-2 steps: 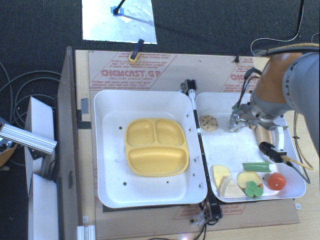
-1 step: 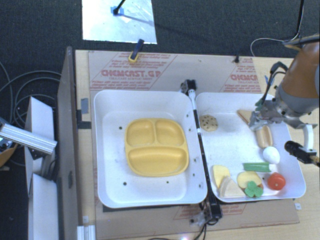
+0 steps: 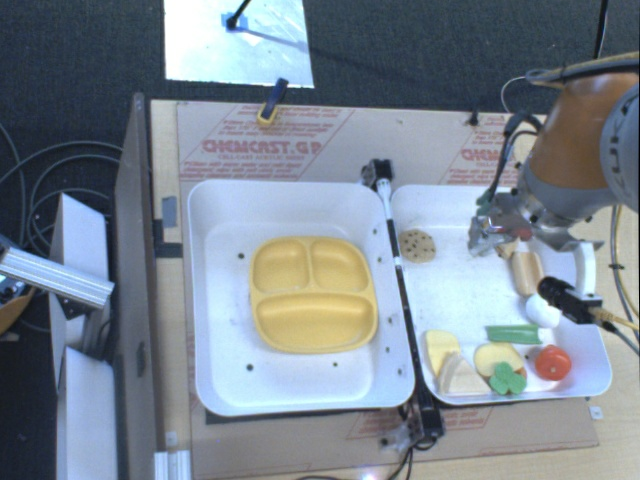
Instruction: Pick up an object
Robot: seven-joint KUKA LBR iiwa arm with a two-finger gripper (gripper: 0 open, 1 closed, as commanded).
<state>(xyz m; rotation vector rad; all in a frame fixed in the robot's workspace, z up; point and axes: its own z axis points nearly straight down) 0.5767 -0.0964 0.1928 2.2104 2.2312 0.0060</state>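
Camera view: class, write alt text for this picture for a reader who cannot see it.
A grey and orange robot arm's gripper hangs over the right white bin, which holds a cookie and toy foods. The left bin holds a yellow divided plate.

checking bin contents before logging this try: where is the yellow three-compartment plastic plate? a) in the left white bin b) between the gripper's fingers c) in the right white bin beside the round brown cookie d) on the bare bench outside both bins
a: the yellow three-compartment plastic plate lies flat in the middle of the left white bin, while the round brown cookie lies in the right white bin.
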